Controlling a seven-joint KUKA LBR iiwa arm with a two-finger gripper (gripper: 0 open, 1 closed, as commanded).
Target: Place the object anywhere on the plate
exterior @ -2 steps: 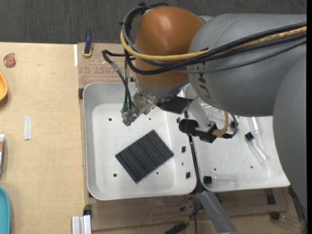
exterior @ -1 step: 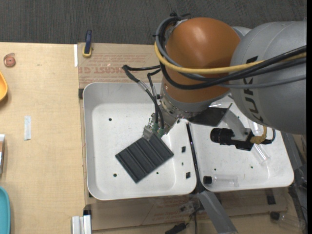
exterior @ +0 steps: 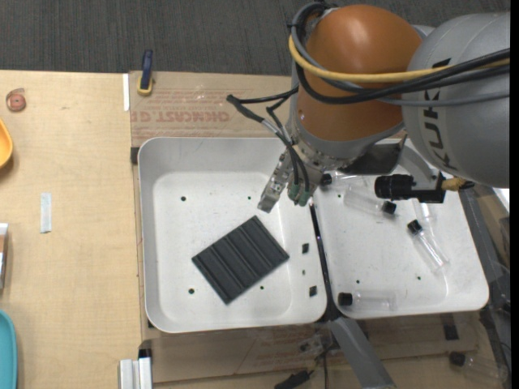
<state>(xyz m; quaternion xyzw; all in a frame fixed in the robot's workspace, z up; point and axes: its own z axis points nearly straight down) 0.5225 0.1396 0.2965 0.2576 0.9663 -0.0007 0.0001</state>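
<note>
The gripper (jaws' state cannot be told) hangs above the left bin, just beyond the dark ribbed plate.

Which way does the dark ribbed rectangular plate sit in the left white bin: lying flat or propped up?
Lying flat. The dark ribbed rectangular plate rests on the floor of the left white bin, turned diagonally, its whole grooved top face visible.

Right bin top rim hidden behind arm, orange item and teal item cut by left edge
</note>
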